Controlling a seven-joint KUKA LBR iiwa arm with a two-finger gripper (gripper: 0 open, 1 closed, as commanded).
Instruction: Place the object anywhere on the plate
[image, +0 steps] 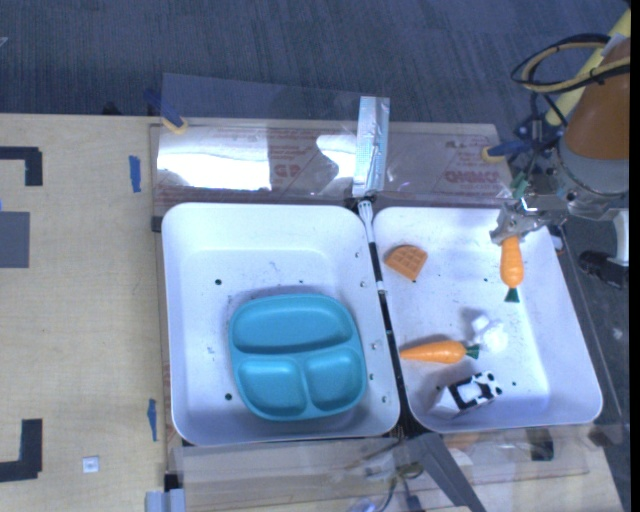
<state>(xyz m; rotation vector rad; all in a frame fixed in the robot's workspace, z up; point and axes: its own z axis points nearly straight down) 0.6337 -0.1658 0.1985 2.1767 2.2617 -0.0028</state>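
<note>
Carrot (512, 264), a small orange toy with a green tip, hangs point-down at about two o'clock in the right bin (570, 330), its top end pinched between the fingers of the gripper (517, 226). The fingers look closed narrowly on that top end, with the rest of the carrot dangling free below them. It reads as light, stiff plastic with a smooth, tapering skin, so I judge that it could slip or swing in a grip this near its end; a hold across the thick part would likely be surer. Outward from the gripper, a waffle-like orange piece (406, 261) lies toward eleven o'clock of the same bin. A second carrot (436, 351) lies flat near seven o'clock with a small white object (484, 331) just beside its green end, and a black-and-white toy (470, 392) sits at six o'clock. The blue plate (297, 354), split into compartments, sits in the left bin (190, 300), well apart to the nine o'clock side of the gripper.
</note>
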